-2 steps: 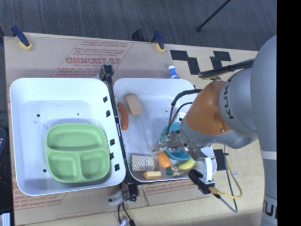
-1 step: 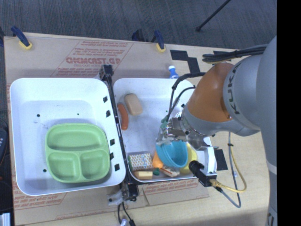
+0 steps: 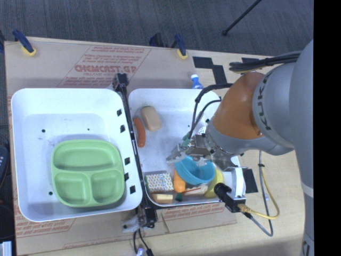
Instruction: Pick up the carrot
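Gripper (image 3: 187, 152) lowered into right-hand white bin (image 3: 170, 97), above clutter at its near end; fingers hidden among metal parts and cables, so open or closed impossible to tell; nothing seen held. Grey arm with orange band (image 3: 237, 113) reaching in from right. Carrot (image 3: 179, 185), small and orange, lying at near edge of that bin, just beside blue bowl (image 3: 193, 170), close below gripper. Waffle-patterned square (image 3: 159, 182) just left of carrot; yellow item (image 3: 212, 188) to right of bowl. Reddish sausage (image 3: 139, 131) and tan bread roll (image 3: 151, 118) farther back, along bin's left wall. Green divided plate (image 3: 88, 179) resting in left-hand white bin (image 3: 32, 105).
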